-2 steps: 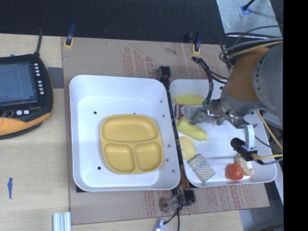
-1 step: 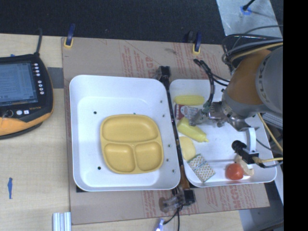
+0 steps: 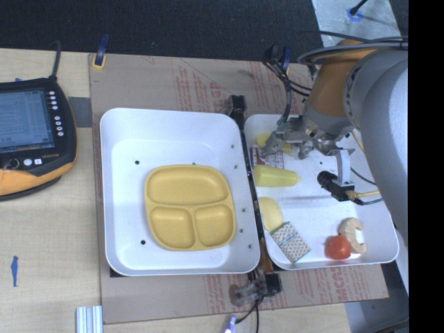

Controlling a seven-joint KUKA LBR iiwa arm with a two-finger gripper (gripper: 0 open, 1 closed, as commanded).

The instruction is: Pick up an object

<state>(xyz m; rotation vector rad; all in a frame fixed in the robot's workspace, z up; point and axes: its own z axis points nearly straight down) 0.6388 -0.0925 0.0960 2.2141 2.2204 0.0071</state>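
Crowded right bin [image 3: 378, 252]: bare floor mostly at centre and toward 3 o'clock. Gripper [image 3: 295, 143] low over that bin's 11 o'clock corner, near the wall shared with the left bin [image 3: 118, 186]; grip state cannot be told. Yellow corn-like piece [image 3: 275, 177] just below the gripper. Pale yellow rounded piece [image 3: 269, 214] and patterned packet [image 3: 290, 242] toward 7 o'clock, red tomato [image 3: 338, 248] touching a bun-like item [image 3: 354, 233] at 5 o'clock. Yellow divided tray [image 3: 189, 207] in the left bin. Teach pendant [image 3: 31, 134] on the bench [image 3: 48, 255] at 9 o'clock.
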